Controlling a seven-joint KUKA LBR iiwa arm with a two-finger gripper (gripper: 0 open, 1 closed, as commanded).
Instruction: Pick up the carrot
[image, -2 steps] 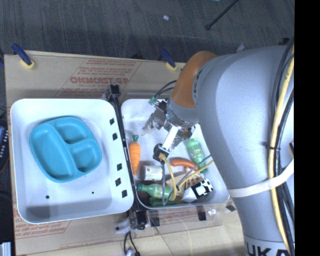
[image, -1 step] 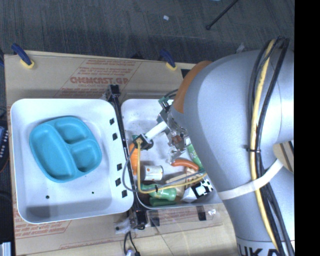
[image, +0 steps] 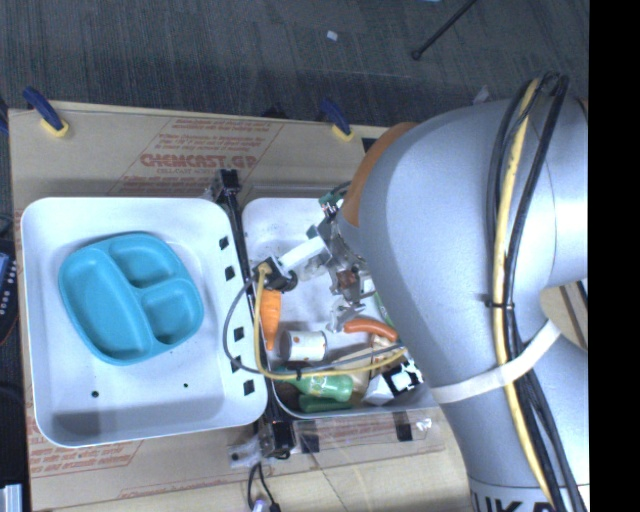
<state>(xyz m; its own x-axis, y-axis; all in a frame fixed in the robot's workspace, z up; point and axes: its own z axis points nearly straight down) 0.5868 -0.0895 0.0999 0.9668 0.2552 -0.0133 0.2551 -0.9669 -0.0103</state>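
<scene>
Camera view: 2 white bins sit side by side on the surface. The left bin (image: 40, 330) holds 1 blue divided tray (image: 130, 295). In the right bin (image: 268, 222), the carrot (image: 269, 312) lies along the left wall, untouched. The tool (image: 345, 280) hangs just right of it; whether it is wide or narrow cannot be told. 1 green bottle (image: 325, 390) lies below, apparently loose clutter.

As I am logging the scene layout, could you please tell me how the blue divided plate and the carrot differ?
The blue divided plate lies in the left bin; the carrot lies in the right bin.
The plate is broad and rounded with compartments; the carrot is slim and tapered.
The plate is blue and lies apart from other things; the carrot is orange, crowded against cables and other items.
Both lie flat, untouched by the tool.
</scene>
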